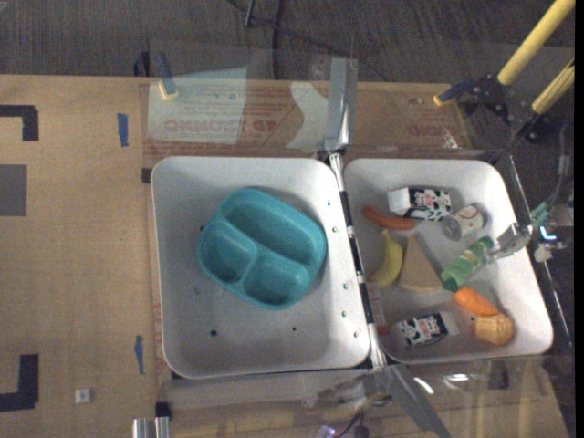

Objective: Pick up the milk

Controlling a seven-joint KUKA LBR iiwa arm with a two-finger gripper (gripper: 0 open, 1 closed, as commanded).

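- Nearest the camera, one milk carton [424,328] is lying on its side against the front wall of the right bin [534,336], close to the divider between the bins.
- Second milk carton [420,202], also lying flat, is sitting near the back of that same bin, so the task is leaving open which of the two to take.
- Crowding the front carton, a bread roll [495,328] and a carrot [475,300] are lying just to its right; a red sausage [388,217] is almost touching the back carton, with a small can [462,222] on its other side.
- Between the cartons, a banana [391,258], a tan wedge [421,267] and a green bottle [465,263] are filling the middle.
- What seems to be the gripper [513,241] is showing as a grey metal piece at the bottle's cap; whether it is open or closed I cannot tell.
- Likely failures: closing on the bottle instead, a flat carton slipping out sideways, or the wall blocking a descent on the front carton.
- Left bin [182,336] is holding a teal divided plate [263,246], well apart from all this.
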